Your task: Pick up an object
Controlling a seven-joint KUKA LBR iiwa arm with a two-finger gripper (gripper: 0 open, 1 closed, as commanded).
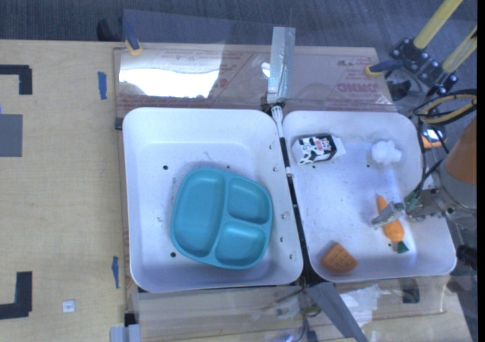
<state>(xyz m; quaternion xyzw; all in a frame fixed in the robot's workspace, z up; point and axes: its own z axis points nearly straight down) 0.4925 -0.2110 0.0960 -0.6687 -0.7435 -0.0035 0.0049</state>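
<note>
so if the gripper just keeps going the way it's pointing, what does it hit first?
The gripper points left, right at the carrot toy, so that comes first. Beyond it lies bare floor of the right bin. Height above the toy is unclear from this view.

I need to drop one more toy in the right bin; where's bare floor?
Open floor lies mid-bin, between the black-and-white toy, the orange wedge and the carrot. It's crowded at the right edge, where the gripper meets the carrot.
</note>
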